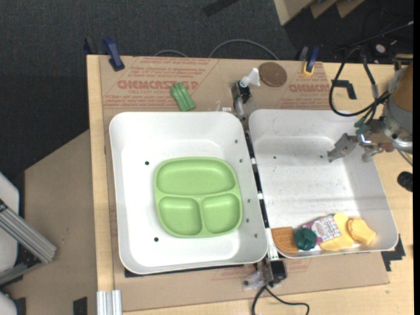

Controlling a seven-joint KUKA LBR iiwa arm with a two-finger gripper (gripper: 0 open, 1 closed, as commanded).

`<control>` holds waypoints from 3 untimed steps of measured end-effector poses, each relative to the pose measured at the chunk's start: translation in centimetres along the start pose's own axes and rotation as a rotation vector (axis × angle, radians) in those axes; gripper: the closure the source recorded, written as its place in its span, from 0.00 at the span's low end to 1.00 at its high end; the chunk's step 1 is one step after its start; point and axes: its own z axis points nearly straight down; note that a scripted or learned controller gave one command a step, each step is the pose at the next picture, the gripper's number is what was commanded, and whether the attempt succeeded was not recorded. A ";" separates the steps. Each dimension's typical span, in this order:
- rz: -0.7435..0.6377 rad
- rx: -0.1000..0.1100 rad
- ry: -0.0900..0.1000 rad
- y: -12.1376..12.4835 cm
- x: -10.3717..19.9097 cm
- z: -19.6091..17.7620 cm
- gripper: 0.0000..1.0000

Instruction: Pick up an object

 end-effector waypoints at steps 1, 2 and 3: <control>-0.007 -0.011 -0.003 5.2 -1.4 4.2 0.00; -0.007 -0.004 0.006 5.0 -1.3 9.1 0.00; -0.005 -0.017 -0.004 4.9 -1.7 -0.6 0.00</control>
